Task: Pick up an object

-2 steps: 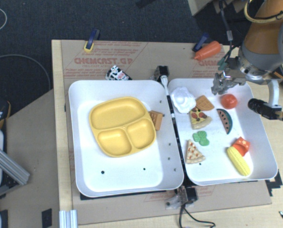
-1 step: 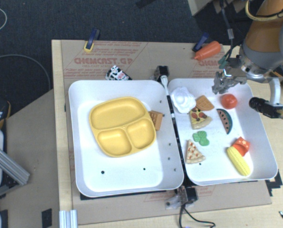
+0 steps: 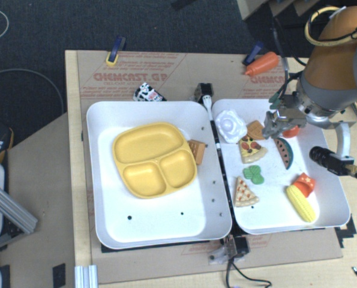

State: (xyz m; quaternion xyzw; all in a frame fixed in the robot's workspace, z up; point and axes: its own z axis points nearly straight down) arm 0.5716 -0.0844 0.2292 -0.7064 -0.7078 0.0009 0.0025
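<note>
The desk (image 3: 76,161) fills most of the frame and carries two white bins. The left bin (image 3: 106,215) holds a yellow tray (image 3: 154,159) with a small brown block (image 3: 197,151) at its right edge. The right bin (image 3: 334,212) holds the toy food. The arm (image 3: 337,47) comes in at upper right, and its tool (image 3: 274,125) hangs low over the bin's upper part; whether it is wide or narrow cannot be told here.

Nothing appears to be lifted, so the pick looks not yet done. The likeliest target is the melon slice (image 3: 285,152), just below and right of the tool, its long axis running top to bottom with a slight lean right. Nearby lie a pizza slice (image 3: 251,149), a white cup (image 3: 228,126), corn (image 3: 303,203), another wedge (image 3: 245,192) and a green piece (image 3: 253,174).
</note>
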